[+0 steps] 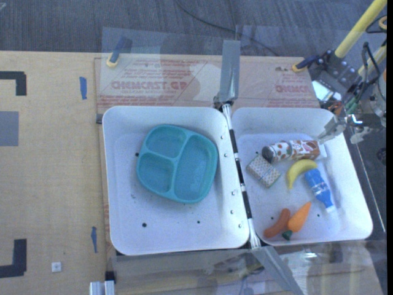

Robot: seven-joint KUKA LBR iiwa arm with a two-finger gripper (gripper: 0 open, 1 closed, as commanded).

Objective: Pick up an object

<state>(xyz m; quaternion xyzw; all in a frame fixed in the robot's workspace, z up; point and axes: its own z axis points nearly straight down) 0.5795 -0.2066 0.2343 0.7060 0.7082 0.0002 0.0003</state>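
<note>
The gripper (331, 129) is hanging at the right of the frame, over the upper right part of the right bin (362, 223). Its tip is sitting just above and to the right of the cap end of a printed bottle (290, 150). Nothing is lying between its tips. Whether the claw is spread or closed cannot be told at this size and angle.

The bottle is the nearest candidate for the pick. It is lying on its side in the upper middle of the right bin, with its long axis running nearly left to right across the picture and its dark end pointing left. From the claw it is lying down and to the left, close by.

Just below it a banana (299, 171) is curving. Beside that a blue bottle (320, 190) is slanting toward the lower right. A patterned sponge block (264, 171) is resting to the left, near the divider. A carrot (299, 217) and a sausage (277, 224) are lying at the bin's lower edge.

The left bin (116, 165) is carrying a teal divided plate (177, 163).

The coming move probably calls for a short descent toward the lower left, with the jaws closing across the printed bottle's narrow width.
</note>
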